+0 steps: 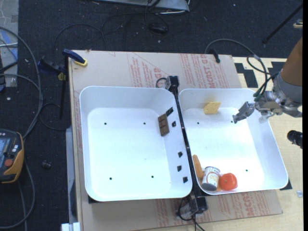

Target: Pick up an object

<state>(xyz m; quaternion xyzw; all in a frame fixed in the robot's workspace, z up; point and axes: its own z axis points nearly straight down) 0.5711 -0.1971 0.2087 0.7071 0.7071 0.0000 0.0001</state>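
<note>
Objects you could pick are lying in the right bin [269, 143]: a yellow wedge [211, 108] at its far side, and a carrot [197, 165], a small can [210, 177] and a tomato [228, 181] crowding its near corner. Your gripper [240, 114] is hanging over that bin's far right part, right of the wedge and apart from it, its fingers standing slightly apart with nothing between them. A brown block [164, 124] is leaning at the right wall of the left bin [96, 100].

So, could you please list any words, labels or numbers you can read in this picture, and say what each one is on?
Red lettering on the brown board under the bins: upside down and mirrored, too faint to read.
Label on the small can in the right bin: too small and blurred to read.
Yellow-edged device at the left: nothing legible on it.
</note>
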